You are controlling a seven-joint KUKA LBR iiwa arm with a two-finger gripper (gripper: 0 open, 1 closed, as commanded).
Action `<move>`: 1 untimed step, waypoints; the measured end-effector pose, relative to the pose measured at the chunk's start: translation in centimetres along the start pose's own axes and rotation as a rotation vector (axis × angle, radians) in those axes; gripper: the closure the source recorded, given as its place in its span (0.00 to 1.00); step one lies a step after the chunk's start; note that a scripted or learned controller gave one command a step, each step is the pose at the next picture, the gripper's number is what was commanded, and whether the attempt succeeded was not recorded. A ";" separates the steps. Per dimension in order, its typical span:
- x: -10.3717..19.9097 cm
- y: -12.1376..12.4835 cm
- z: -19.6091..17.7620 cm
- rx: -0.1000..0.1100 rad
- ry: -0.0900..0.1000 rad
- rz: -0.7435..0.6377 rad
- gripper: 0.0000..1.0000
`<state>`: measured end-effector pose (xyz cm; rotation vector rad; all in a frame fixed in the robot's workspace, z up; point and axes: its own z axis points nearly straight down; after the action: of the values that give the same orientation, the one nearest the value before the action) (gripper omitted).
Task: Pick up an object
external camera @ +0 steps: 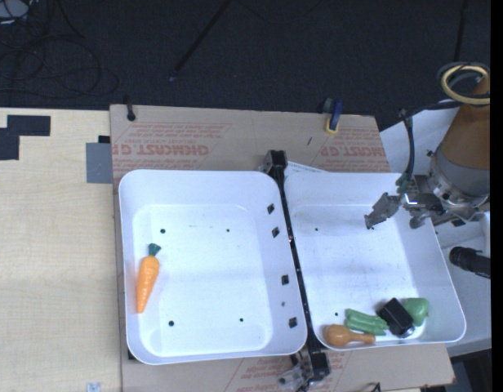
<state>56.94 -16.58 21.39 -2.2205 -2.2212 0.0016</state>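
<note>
Left bin (198,188) is holding one toy carrot (147,278), lying by its left wall. Right bin (358,219) is carrying a cluster at its near-right corner: green pod-shaped toy (365,322), black block (396,316), green piece (416,307), orange pear-like toy (347,336), possibly touching. Gripper (396,207) is hovering over the right bin's far-right edge, well apart from them; finger spread unreadable.
</note>
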 end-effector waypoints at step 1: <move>0.7 4.8 -31.8 -0.018 -0.005 -0.003 0.00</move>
<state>61.75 -15.87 53.18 -2.2287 -2.2359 -0.0122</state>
